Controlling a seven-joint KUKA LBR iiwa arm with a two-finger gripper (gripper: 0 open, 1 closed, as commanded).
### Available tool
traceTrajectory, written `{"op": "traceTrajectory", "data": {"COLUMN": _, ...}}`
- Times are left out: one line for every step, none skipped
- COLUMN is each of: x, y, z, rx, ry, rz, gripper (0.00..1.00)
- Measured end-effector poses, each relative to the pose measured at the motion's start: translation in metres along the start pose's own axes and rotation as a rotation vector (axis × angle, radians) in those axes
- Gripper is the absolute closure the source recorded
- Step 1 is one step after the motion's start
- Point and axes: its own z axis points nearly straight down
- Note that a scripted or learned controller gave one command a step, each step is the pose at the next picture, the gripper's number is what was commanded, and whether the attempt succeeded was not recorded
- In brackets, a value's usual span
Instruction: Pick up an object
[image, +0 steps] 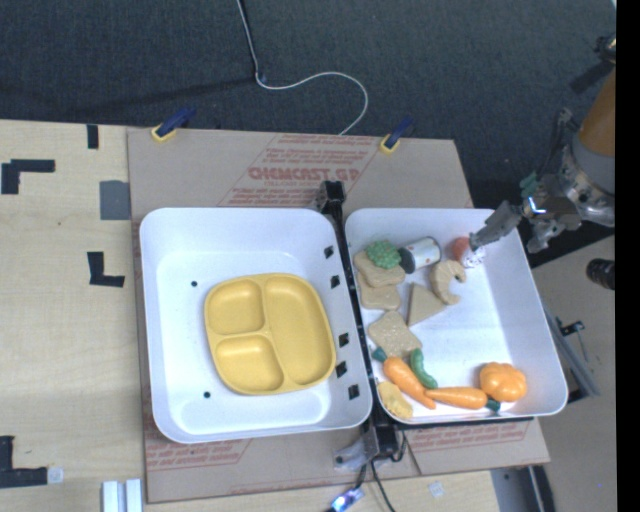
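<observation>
You cannot tell how the gripper (478, 247) stands above the red piece (458, 246) at the right bin's (545, 330) upper right, and crowding neighbours could spoil your grasp there.

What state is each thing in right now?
Gripper: over the right bin's far edge, holding nothing I can see.
Tray: flat in the left bin, nothing in its compartments.
Carrots: lying in the right bin.
Can: on its side.
Pumpkin: upright, near corner.
</observation>
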Motion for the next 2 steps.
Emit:
{"op": "traceTrajectory", "data": {"x": 0.0, "y": 0.002, "z": -0.007, "rx": -0.011, "ry": -0.002, "rz": -0.003, "gripper": 0.0}}
{"op": "traceTrajectory", "data": {"x": 0.007, "y": -0.003, "z": 0.055, "rx": -0.006, "ry": -0.002, "rz": -0.004, "gripper": 0.0}}
